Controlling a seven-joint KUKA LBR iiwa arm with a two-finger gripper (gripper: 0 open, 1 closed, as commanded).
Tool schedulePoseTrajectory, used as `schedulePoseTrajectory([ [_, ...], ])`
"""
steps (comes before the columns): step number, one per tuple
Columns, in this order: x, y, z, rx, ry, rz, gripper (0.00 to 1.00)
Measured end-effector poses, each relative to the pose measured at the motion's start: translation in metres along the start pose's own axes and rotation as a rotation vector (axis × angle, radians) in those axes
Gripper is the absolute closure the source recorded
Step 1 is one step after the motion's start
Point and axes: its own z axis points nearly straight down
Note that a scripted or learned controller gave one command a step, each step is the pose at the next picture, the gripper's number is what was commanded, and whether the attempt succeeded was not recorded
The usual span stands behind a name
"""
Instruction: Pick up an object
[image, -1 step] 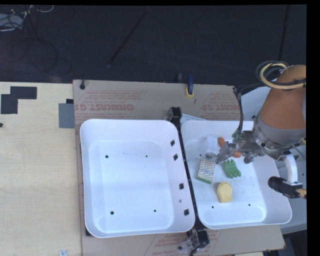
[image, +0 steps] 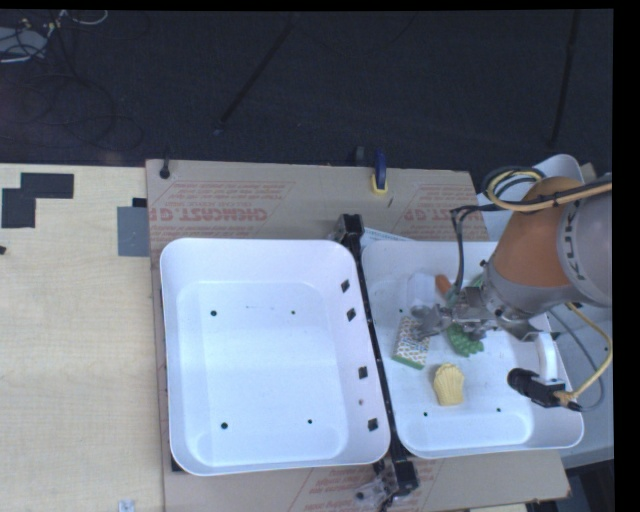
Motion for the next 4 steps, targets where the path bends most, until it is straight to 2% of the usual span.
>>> schedulePoseTrajectory([
  [1, 0.032, 0.038, 0.003, -0.011, -0.006, -0.002, 0.0],
  [2, 0.058, 0.073, 0.003, -0.011, -0.006, -0.001, 0.0],
  [3, 0.058, 0.074, -0.01, -0.016, -0.005, -0.001, 1.0],
  [4, 0.058, 0.074, -0.018, -0.013, -0.004, -0.001, 1.0],
])
